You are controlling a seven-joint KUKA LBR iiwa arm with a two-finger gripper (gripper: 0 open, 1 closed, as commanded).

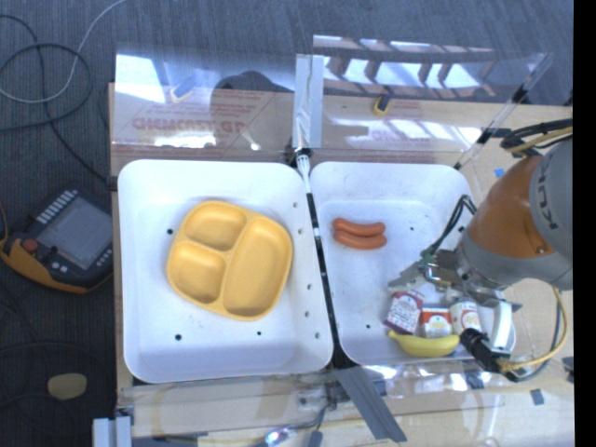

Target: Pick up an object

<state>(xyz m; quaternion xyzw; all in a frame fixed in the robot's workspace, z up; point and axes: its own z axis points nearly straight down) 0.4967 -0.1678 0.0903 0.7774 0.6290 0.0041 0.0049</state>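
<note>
Dark grey carpet under the bench, loose cables (56,73) trailing across it, orange-edged teach pendant (60,240) lying at far left. Two shallow white bins sit side by side, glossy plastic, rounded corners, clear acrylic panels (410,73) behind them throwing glare.

Left bin (149,343): one yellow divided plate (231,259), three compartments, matte, rounded-square shape.

Right bin (372,343): two red-orange sausages (359,234) lying parallel and touching, near the bin's upper middle. At the lower right, a cluster: yellow banana (426,345) curved along the bottom wall, a small red-and-white packet (404,312) just above it, and small cans or jars (452,320) beside that, labels too small to read.

Arm (531,222) comes in from the right, orange band visible, wrist hanging over the cluster. Gripper (430,274) is a tangle of metal and cables just above the packet; cannot tell how it stands, nor whether it touches anything. The arm hides the bin's right wall.
</note>
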